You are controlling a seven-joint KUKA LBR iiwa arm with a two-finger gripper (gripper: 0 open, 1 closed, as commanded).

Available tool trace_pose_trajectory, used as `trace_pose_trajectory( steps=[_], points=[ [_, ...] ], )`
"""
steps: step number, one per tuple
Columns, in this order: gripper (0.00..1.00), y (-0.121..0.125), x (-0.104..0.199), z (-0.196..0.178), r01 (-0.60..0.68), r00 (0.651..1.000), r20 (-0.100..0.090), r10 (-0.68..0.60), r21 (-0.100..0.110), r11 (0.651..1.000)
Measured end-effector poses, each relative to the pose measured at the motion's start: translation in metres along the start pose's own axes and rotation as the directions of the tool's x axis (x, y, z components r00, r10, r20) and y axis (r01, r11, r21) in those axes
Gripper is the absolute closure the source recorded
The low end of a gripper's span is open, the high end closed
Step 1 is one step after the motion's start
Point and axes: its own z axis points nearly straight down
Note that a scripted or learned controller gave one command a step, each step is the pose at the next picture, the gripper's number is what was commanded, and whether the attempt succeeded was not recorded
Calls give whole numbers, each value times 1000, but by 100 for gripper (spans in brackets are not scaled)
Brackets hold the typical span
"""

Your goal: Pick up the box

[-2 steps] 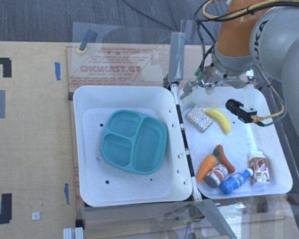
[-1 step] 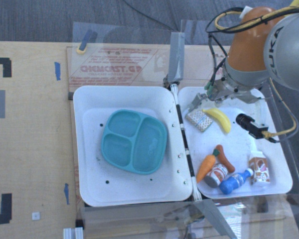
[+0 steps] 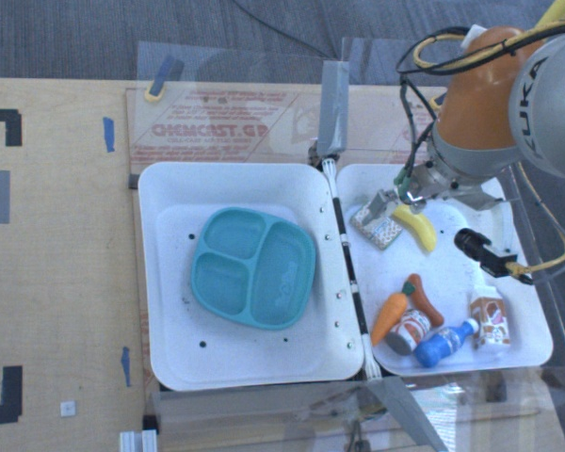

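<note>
A small grey patterned box (image 3: 376, 225) lies tilted in the upper left of the right bin (image 3: 532, 347). My gripper (image 3: 399, 199) hangs at the box's upper right edge, reaching down from the grey and orange arm (image 3: 490, 92) at the top right. It is too small in the camera view to tell whether it touches the box. A yellow banana (image 3: 416, 230) lies just right of the box, under the gripper.
Along the right bin's front lie two carrots (image 3: 390, 314), a small can (image 3: 411, 330), a blue bottle (image 3: 443, 344) and a brown-and-white carton (image 3: 491, 320). A teal divided plate (image 3: 254, 266) sits in the left bin (image 3: 160, 196).
</note>
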Motion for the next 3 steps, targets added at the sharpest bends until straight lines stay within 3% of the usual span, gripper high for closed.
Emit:
trace_pose_trajectory(
  steps=[2,3],
  points=[
    [0,32,3,0,-37,999,3,37,-5,999],
    [0,-3,-45,83,-85,996,1,85,0,996]
  ],
)
